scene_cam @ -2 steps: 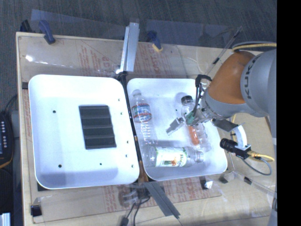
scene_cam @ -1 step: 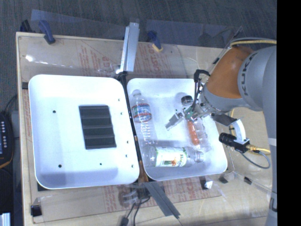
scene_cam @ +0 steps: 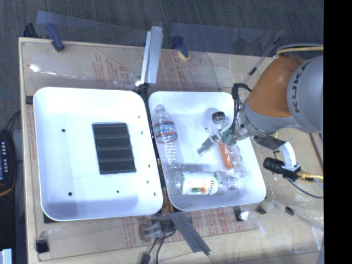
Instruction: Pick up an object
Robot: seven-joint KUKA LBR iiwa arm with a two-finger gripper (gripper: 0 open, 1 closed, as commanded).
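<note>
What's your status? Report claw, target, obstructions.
Claw low in right bin, over small orange bottle. Nothing lifted. Two clear bottles lie nearby.

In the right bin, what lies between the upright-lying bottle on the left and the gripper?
Bare white bin floor. In the camera view nothing sits between the clear bottle and the gripper, which hangs by the orange bottle.

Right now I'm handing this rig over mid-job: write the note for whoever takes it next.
Gripper: low in the right bin, over the orange-tinted bottle; a grasp can't be confirmed.
Right bin also holds a clear water bottle along its left wall and a green-labelled bottle lying along the near wall.
Left bin: a dark ribbed block.
Done: nothing lifted.
Left: secure one object and raise it.
</note>
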